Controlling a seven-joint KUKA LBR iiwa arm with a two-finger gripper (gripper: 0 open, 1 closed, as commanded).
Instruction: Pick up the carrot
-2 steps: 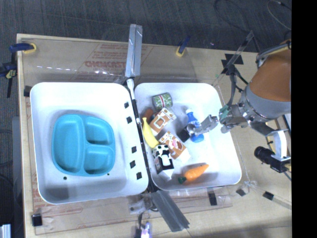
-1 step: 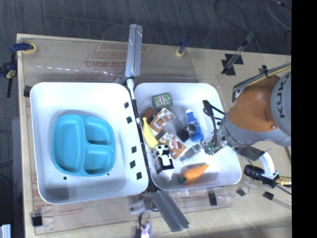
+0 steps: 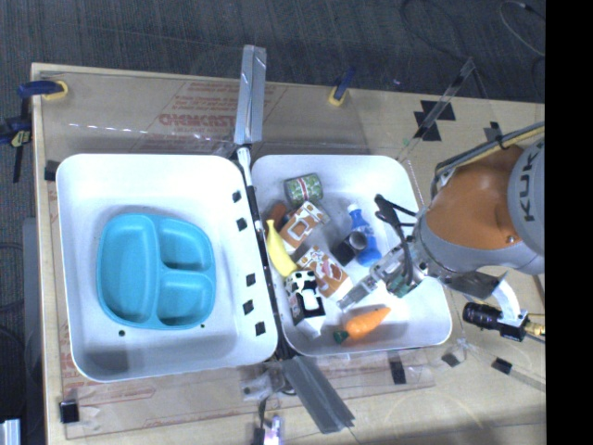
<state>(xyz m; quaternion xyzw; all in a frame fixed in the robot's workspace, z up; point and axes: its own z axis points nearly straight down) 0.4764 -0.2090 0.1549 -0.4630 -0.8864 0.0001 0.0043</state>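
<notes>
Left bin (image 3: 74,248): blue divided tray (image 3: 156,269) at centre. Right bin (image 3: 422,327): clutter packed along left wall — green can (image 3: 303,189) near back edge, banana (image 3: 278,248), brown box (image 3: 302,225), black-and-white cow toy (image 3: 306,295), patterned box (image 3: 326,269). Blue bottle (image 3: 363,237) mid-bin. Carrot (image 3: 364,324) lying flat near front edge, orange, green end toward left. Gripper (image 3: 371,284) just above carrot, beside patterned box; finger state: cannot tell. Nothing seen held.

The carrot (image 3: 364,324) lies in the right bin (image 3: 422,327), just below the pincer (image 3: 359,291).
</notes>
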